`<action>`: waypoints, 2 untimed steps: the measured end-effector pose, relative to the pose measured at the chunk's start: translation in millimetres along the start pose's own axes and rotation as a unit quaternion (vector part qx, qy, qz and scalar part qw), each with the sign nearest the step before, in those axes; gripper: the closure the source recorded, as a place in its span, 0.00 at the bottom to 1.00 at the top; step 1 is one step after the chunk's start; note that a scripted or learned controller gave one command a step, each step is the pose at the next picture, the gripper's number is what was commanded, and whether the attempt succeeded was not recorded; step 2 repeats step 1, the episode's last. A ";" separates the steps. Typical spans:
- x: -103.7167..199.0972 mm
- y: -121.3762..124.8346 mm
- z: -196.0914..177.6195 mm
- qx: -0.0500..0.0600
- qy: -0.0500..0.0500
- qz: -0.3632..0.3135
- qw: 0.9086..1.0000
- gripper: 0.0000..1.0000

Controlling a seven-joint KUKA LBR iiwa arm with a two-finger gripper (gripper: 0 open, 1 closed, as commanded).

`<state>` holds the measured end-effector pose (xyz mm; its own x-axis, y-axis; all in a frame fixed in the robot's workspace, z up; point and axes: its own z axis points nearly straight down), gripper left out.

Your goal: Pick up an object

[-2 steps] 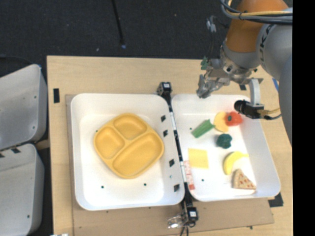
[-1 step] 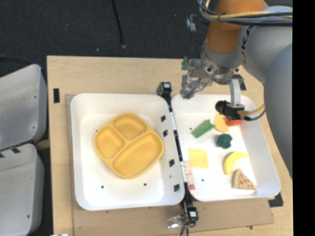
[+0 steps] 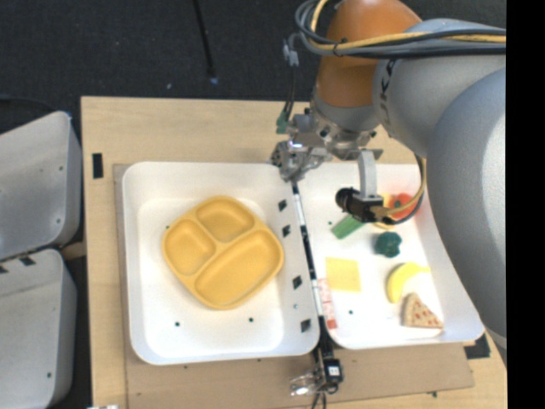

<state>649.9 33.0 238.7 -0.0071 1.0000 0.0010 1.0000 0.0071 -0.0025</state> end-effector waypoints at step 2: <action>43.8 -18.9 -10.1 0.000 0.000 0.000 1.000 1.00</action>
